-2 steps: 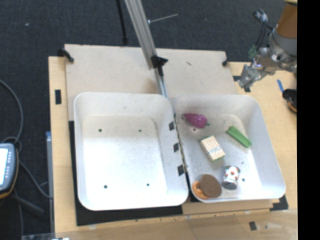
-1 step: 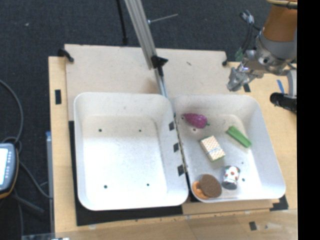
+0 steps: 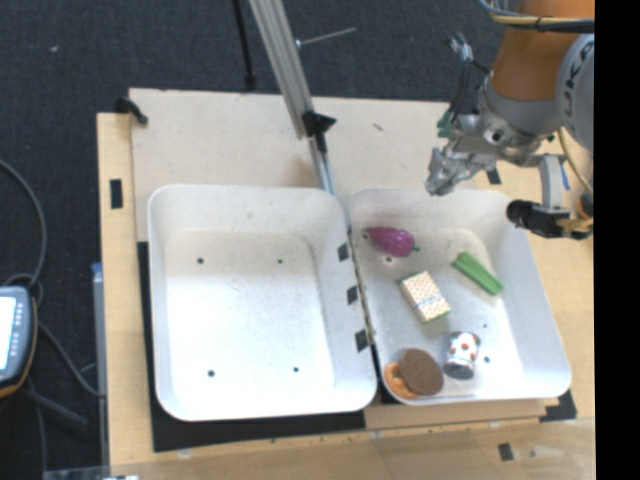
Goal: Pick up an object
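Right now my gripper hangs over the far rim of the right bin, up at its back edge, with my grey arm and its orange band reaching in from the right. From this slanted view I cannot tell whether my jaws are apart or together; they show as one dark, blurred tip, and nothing can be seen between them. All the objects lie in the right bin, nearer the camera than I am. Closest to me is the purple eggplant-like toy, lying just inside the bin's back part, to the left of my tip and a little forward of it. The green block lies tilted, forward of me and to the right. The small patterned box sits near the bin's middle, between those two and farther forward. Well apart from me, at the front edge, rest the brown round disc on an orange piece and, just beside it, the small silver and red can. The left bin sits beside the right one, their walls touching.
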Controlling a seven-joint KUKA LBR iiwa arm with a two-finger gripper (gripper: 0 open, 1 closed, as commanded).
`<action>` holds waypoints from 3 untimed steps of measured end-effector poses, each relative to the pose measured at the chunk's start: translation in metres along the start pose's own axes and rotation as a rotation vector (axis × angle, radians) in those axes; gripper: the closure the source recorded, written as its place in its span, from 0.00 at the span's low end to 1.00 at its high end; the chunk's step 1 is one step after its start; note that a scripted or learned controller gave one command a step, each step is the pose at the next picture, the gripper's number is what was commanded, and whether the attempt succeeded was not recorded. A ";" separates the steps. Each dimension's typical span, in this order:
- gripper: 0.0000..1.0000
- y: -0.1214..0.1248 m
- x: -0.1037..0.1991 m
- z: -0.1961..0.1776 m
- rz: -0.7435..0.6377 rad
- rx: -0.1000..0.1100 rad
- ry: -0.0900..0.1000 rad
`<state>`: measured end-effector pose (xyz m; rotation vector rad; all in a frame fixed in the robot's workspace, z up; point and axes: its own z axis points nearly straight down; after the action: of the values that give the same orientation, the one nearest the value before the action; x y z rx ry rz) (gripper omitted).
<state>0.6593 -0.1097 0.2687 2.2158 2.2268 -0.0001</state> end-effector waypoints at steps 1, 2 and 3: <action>1.00 -0.022 0.049 -0.002 -0.001 0.000 0.001; 1.00 -0.032 0.098 0.015 -0.001 0.001 0.001; 1.00 -0.056 0.150 0.017 -0.002 0.001 0.001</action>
<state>0.6023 0.0399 0.2514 2.2143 2.2301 0.0008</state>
